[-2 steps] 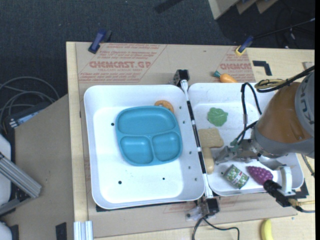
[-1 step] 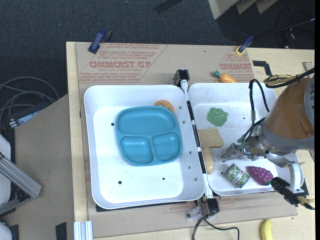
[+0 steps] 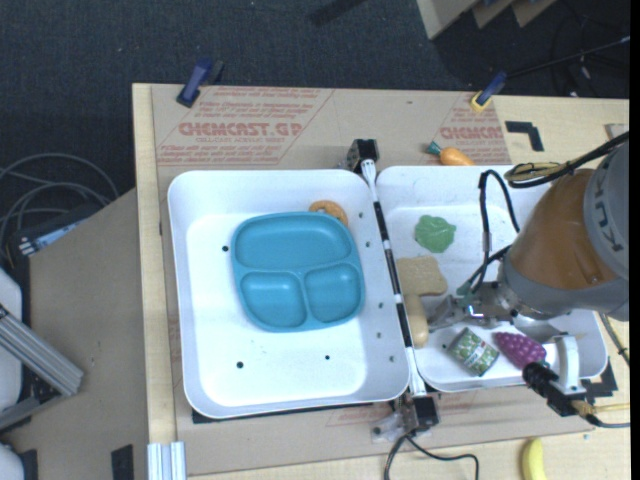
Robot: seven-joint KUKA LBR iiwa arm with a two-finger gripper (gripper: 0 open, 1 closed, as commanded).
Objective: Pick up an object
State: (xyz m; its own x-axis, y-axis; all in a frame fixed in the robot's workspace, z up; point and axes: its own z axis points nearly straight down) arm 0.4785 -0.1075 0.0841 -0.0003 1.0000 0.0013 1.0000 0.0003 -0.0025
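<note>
**benchwatcher:** Standing by the rig now. Using the right bin [image 3: 590, 363] as my landmark: the left bin [image 3: 200, 298] sits touching its left wall and holds a blue divided tray [image 3: 298, 269], with a small orange ring [image 3: 328, 209] at the tray's far edge. The arm [image 3: 565, 243] hangs over the right bin's right half.

**tote_lurker:** Is it holding anything?

**benchwatcher:** Can't tell, and I can't tell how the jaws stand either. The gripper [image 3: 462, 308] is low near the bin's left wall, by a tan sponge [image 3: 420, 276]. A green crumpled thing [image 3: 435, 232] sits toward the far wall; a green packet [image 3: 471, 351] and purple grapes [image 3: 520, 347] toward the near wall. Looks like the reach-down step. Next I'd say it needs to settle over one item and close.
</note>
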